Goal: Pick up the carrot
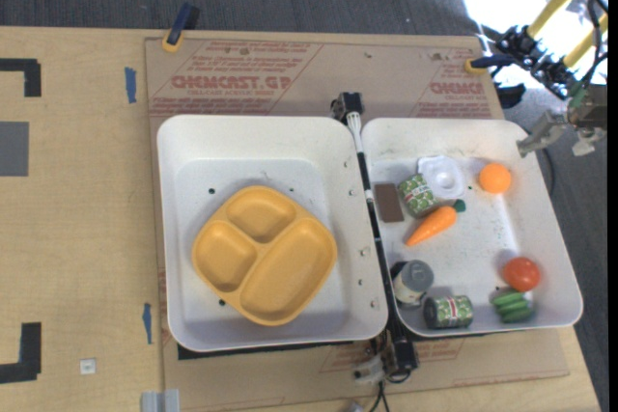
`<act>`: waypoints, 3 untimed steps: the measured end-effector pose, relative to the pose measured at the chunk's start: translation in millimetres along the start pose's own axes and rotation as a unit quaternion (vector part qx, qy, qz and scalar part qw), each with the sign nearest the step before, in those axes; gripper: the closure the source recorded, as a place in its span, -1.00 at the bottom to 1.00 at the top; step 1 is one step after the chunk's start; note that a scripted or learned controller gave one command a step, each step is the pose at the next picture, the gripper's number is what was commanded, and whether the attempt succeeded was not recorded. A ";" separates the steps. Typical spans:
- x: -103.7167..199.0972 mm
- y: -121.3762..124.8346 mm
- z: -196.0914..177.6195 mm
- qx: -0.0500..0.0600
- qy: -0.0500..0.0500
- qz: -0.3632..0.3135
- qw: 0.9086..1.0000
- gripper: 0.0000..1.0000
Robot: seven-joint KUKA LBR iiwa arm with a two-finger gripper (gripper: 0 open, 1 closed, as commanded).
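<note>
The orange carrot [432,224] with a small green top lies tilted in the middle of the right bin [560,251]. It sits just below a green-labelled can [418,195], and the two look close to touching. A grey part of my gripper [555,132] pokes in at the right edge of the view, over the bin's upper right rim. It is well up and to the right of the carrot, with nothing seen in it.
Also in the right bin are a white lid [442,175], an orange ball [494,178], a brown block [388,203], a grey can [415,277], a second green-labelled can [448,310], a red tomato [521,273] and a green vegetable [512,306]. A yellow divided plate [264,253] lies in the left bin [183,159].
</note>
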State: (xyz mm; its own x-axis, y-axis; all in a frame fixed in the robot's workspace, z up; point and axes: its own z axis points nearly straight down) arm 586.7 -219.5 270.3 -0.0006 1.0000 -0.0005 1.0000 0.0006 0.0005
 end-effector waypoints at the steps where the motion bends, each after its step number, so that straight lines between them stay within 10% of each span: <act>1: 100.6 -14.2 150.9 0.001 0.001 -0.089 0.996 -1.00; 2: 117.0 -28.6 184.5 0.000 0.001 -0.207 0.978 -1.00; 3: 118.6 -32.8 184.3 -0.001 0.001 -0.185 0.983 -1.00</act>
State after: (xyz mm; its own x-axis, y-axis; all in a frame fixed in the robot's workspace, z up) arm 554.0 -101.0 85.9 -0.3651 0.9310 0.0005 0.9310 0.3651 0.0017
